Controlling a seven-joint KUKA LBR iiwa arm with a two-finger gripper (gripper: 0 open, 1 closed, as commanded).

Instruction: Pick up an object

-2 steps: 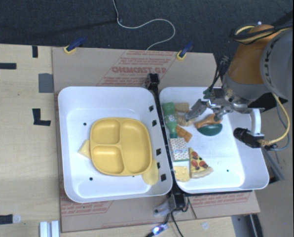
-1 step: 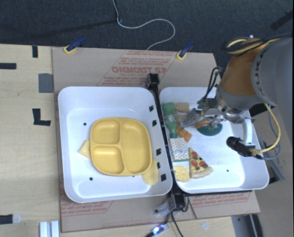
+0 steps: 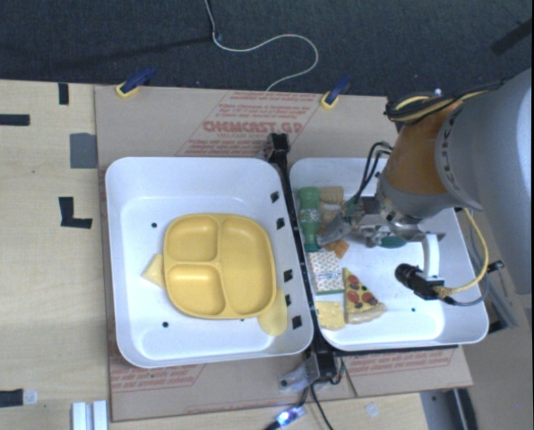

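My gripper point(image 3: 346, 228) hangs low over the left part of the right bin point(image 3: 446, 325), its fingers down among the small items there. Right beside it lie a green bottle-like item point(image 3: 308, 215), a tan cracker-like piece point(image 3: 331, 194) and an orange piece point(image 3: 340, 250). Nearer the front of that bin are a patterned card point(image 3: 326, 274), a toy pizza slice point(image 3: 360, 297) and a yellow cheese-like piece point(image 3: 330, 313). Whether anything sits between the fingers is hidden by the gripper body.
The left bin point(image 3: 128, 240) holds a yellow divided plate point(image 3: 220, 265), with flat yellow pieces poking out at its left point(image 3: 152, 270) and front right point(image 3: 272, 319). The arm covers the right bin's back right. A black divider point(image 3: 289, 231) separates the bins.
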